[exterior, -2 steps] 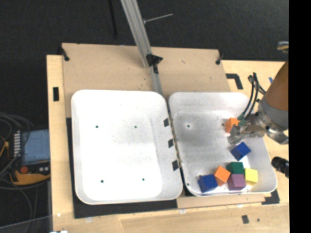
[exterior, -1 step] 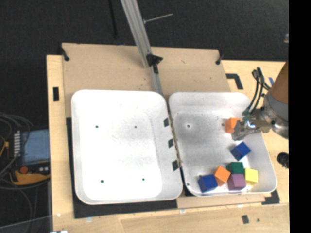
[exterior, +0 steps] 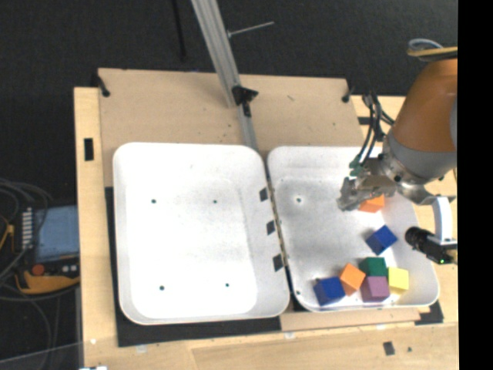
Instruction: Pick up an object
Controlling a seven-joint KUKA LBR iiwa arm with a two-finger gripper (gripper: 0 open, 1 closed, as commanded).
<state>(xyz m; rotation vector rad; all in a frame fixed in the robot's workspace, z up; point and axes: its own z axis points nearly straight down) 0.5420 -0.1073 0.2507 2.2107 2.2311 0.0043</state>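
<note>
My gripper (exterior: 356, 196) hangs low over the right bin (exterior: 308, 230), near its upper right part. An orange block (exterior: 373, 203) lies right beside the gripper's right side, partly hidden by it; I cannot tell whether it is between the fingers. A blue block (exterior: 381, 239) lies a little below it. Along the bin's front edge sits a cluster: a blue block (exterior: 330, 290), an orange block (exterior: 353, 277), a green block (exterior: 376, 266), a purple block (exterior: 376, 287) and a yellow block (exterior: 398, 279).
The left bin (exterior: 192, 230) lies beside the right one, with a row of black clips (exterior: 271, 228) at the seam. A slanted metal post (exterior: 223, 52) rises behind the bins. Cables and a control box (exterior: 46, 241) lie off the bench's left side.
</note>
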